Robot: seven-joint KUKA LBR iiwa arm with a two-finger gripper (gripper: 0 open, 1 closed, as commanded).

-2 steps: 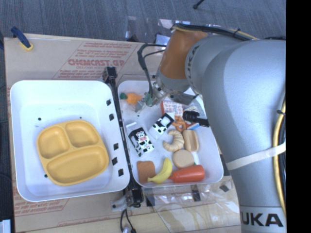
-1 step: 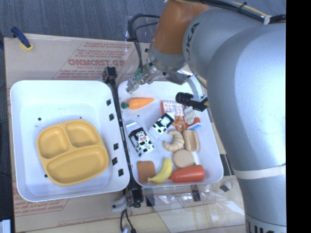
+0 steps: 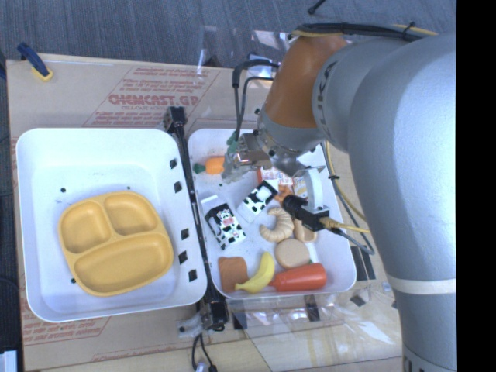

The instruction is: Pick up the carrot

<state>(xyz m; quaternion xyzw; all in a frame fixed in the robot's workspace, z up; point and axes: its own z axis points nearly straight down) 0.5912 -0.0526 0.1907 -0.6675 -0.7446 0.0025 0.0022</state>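
Carrot (image 3: 210, 165), small and orange with a green tip, lies near the upper left corner of the right bin (image 3: 341, 273), just left of the gripper (image 3: 236, 160). Picking it up well probably means shifting left and straddling it before closing. Whether the claw is spread cannot be told. Grey arm (image 3: 403, 169) reaches in from the right, wrist bent downward.

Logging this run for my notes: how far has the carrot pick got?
Nothing looks done: the carrot lies in the right bin, near its upper left corner. In hand: the end effector sits low beside the carrot, to its right, with nothing visibly gripped. Left: close on the carrot and lift it.
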